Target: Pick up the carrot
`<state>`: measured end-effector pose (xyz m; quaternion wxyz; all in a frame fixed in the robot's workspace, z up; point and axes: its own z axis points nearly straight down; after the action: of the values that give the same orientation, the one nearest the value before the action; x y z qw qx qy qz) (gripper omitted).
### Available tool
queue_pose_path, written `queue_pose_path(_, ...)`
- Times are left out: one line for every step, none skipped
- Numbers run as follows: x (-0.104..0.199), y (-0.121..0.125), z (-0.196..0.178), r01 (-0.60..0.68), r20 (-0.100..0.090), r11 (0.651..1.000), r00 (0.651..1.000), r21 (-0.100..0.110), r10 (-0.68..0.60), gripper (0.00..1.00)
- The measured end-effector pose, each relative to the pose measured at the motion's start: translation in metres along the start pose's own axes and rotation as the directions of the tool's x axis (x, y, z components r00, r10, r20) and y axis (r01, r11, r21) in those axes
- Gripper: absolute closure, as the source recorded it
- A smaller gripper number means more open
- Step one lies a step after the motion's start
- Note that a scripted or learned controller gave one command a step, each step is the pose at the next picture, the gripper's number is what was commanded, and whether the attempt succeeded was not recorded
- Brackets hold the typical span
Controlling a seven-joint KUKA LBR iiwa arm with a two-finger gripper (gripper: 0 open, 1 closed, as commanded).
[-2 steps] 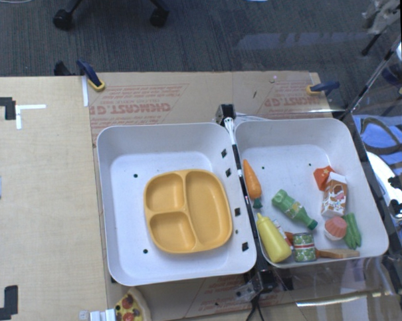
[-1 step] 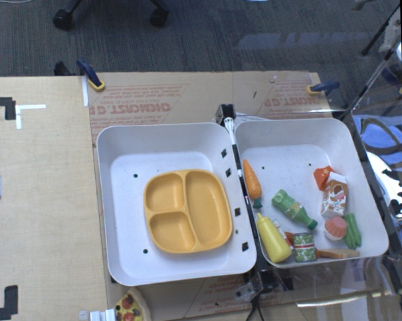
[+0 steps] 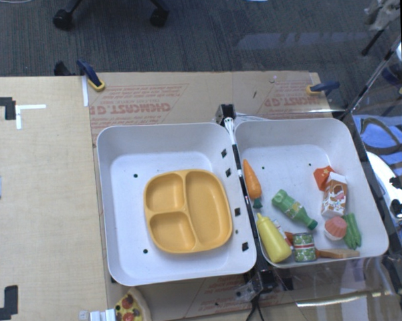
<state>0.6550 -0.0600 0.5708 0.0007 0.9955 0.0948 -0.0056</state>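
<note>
on the bench [image 3: 43, 196], two shallow white bins side by side, touching along the middle. in the left bin [image 3: 113, 193], just a yellow three-part plate [image 3: 188, 210], lying flat near the centre. in the right bin [image 3: 300, 137], a scatter of toy groceries, mostly toward the near and right sides. along its left wall, near the front, a yellow squeeze bottle [image 3: 273, 238] lying down. further up that same wall, the carrot [image 3: 252, 179], orange, lying lengthwise with its green end toward the yellow bottle, just beside the divider and apart from the rest. toward the middle, a green bottle [image 3: 293, 209] on its side at a slant. by the right wall, a small printed carton [image 3: 334, 198], with a red piece [image 3: 323, 176] touching its top end. beneath the carton, a pink round slice [image 3: 335, 228], and just right of it a green vegetable [image 3: 352, 231]. at the front edge, a small tin [image 3: 303, 246] beside the yellow bottle. as for the claw, open or closed: cannot tell.
</note>
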Motion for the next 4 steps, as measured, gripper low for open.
queue_pose_path(0.000, 0.001, 0.000, -0.002, 0.000, 1.000, 1.000, 0.000, 0.002, 0.00)
queue_pose_path(0.001, 0.000, -0.009, 0.001, 0.000, 1.000, 1.000, 0.001, -0.001, 1.00)
queue_pose_path(0.000, 0.000, -0.009, 0.000, 0.000, 1.000, 1.000, 0.001, 0.000, 0.00)
queue_pose_path(0.002, -0.001, -0.017, 0.006, 0.001, 1.000, 1.000, 0.002, -0.006, 1.00)
